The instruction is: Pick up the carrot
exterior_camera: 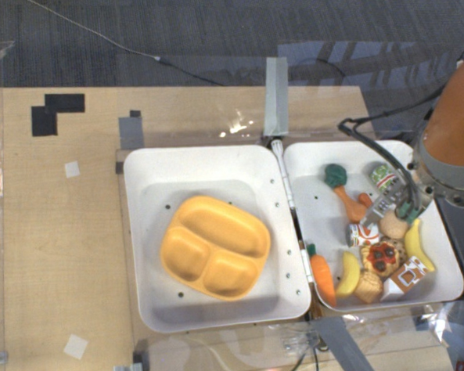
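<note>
Carrot (322, 274): one, lying at the right bin's (310, 176) front left wall, touching a banana (347, 274)
Gripper (398, 207): over the bin's right half, well apart from the carrot; finger state cannot be told
Risk: the banana or wall may be caught instead
Count: two bananas, two bins, one yellow plate (214, 246)

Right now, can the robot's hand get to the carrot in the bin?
Probably yes. The carrot lies in the right bin against its left wall, uncovered, with a banana just beside it. The hand is above the same bin. The wall and banana may crowd the grip.
</note>
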Tool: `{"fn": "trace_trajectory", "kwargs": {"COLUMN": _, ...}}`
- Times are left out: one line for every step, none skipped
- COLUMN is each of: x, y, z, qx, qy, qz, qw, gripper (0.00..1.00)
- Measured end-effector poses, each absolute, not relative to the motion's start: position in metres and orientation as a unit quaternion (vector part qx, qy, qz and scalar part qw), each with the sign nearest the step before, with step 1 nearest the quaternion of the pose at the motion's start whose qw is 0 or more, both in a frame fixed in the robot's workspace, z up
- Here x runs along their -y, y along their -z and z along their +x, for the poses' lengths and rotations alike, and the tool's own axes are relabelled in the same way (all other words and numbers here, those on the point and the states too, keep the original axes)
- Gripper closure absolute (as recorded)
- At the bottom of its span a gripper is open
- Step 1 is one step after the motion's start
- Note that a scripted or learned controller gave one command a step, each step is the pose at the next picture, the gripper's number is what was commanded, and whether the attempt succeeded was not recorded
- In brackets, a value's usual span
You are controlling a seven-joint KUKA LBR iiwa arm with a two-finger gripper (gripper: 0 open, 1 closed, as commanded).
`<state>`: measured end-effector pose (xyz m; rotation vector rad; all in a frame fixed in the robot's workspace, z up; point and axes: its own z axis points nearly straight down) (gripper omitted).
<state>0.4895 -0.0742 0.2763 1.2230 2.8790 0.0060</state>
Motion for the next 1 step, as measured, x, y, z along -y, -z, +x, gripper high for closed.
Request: {"fn": "trace_trajectory", "kwargs": {"x": 0.0912, "y": -0.1028, "z": 0.4849, "qx": -0.899, "qy": 0.0008, "qz": 0.437, "qw": -0.003, "gripper": 1.00}}
